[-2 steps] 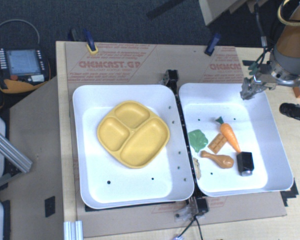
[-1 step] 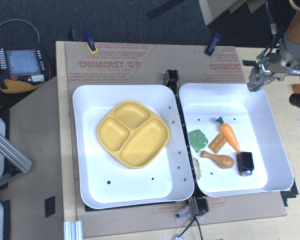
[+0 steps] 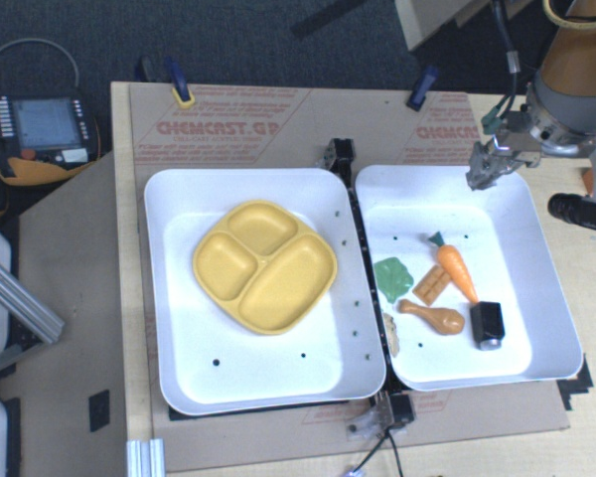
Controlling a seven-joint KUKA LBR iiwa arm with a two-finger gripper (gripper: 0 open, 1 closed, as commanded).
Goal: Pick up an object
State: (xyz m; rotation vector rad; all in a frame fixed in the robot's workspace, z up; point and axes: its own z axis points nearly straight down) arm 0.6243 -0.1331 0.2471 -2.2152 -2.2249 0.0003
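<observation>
A: Objects for picking lie in the right bin (image 3: 541, 266), as we see it: a carrot (image 3: 457, 269), a drumstick (image 3: 434, 316), a green leafy piece (image 3: 392, 278), a small brown block (image 3: 431, 285) and a black block (image 3: 488, 323).

B: Going by size, we first note the left bin (image 3: 169, 296) on the desk (image 3: 278, 117), holding a yellow divided plate (image 3: 264, 265).

A: We find the gripper (image 3: 485, 165) over the right bin's far edge, well apart from the food cluster; whether its fingers are parted or closed we cannot tell
</observation>
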